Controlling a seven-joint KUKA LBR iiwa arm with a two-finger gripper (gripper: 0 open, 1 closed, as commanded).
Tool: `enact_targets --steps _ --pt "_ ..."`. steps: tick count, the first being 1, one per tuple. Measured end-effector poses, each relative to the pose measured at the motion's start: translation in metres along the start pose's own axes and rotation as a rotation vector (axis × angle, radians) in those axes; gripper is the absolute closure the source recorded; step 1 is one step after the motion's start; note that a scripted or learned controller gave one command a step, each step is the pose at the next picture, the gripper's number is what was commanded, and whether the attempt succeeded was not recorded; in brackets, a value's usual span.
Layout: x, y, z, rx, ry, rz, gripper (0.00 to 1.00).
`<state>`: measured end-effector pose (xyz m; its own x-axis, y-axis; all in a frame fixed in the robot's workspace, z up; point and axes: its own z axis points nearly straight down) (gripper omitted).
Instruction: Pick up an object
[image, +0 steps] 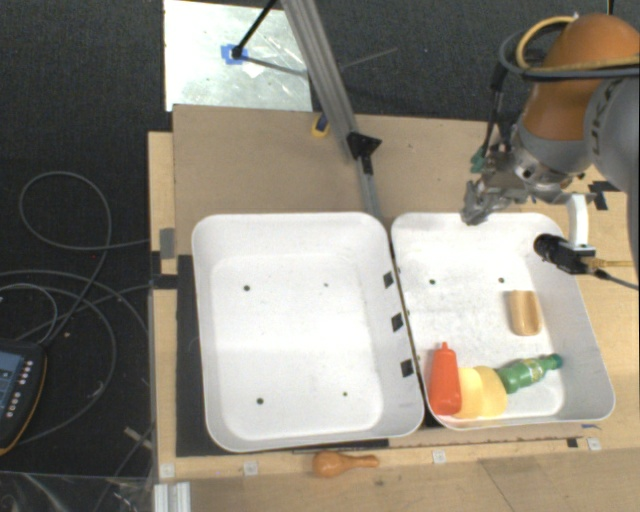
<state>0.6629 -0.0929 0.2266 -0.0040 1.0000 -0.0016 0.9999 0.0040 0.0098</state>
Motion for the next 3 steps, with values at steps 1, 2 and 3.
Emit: enact_targets --steps 1,2,3 --pt "0.000 0.001 -0.023 0.005 0.001 -0.002 1.00" --pt "0.051 0.008 -0.012 0.008 0.003 -0.006 1.00" --pt "0.110 0.012 -0.021 0.007 0.004 -0.008 1.00"
